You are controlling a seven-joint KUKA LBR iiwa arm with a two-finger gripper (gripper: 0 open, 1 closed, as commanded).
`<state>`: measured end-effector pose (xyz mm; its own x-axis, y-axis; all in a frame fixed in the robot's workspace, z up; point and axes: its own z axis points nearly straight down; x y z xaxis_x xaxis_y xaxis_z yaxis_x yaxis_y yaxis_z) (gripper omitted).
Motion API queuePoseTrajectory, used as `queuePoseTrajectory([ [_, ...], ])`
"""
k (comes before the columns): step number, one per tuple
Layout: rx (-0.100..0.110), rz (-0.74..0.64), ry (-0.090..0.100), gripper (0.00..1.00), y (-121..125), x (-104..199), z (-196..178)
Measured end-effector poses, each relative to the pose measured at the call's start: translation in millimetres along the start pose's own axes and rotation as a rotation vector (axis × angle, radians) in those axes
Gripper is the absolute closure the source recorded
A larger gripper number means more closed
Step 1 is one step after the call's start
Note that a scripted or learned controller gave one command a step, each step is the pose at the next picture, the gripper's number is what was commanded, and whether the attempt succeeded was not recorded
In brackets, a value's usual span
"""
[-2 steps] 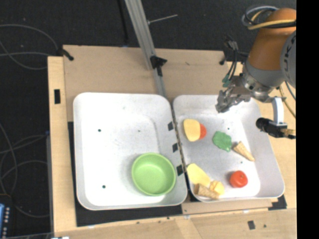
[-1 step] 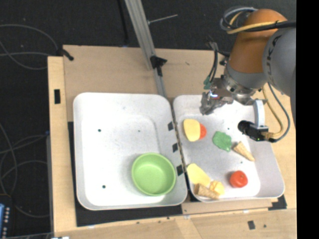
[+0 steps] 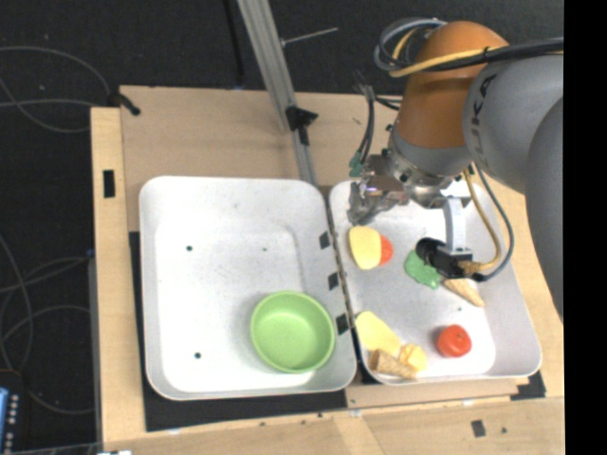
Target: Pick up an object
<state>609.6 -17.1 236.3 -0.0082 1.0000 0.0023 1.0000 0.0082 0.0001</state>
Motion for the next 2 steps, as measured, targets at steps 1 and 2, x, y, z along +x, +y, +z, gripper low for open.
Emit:
queuePoseTrajectory([
  [1,0.001,0.002,-0.001,1.0,-17,42,6],
  [2,0.001,0.0,0.001,1.0,-30,87,-3],
])
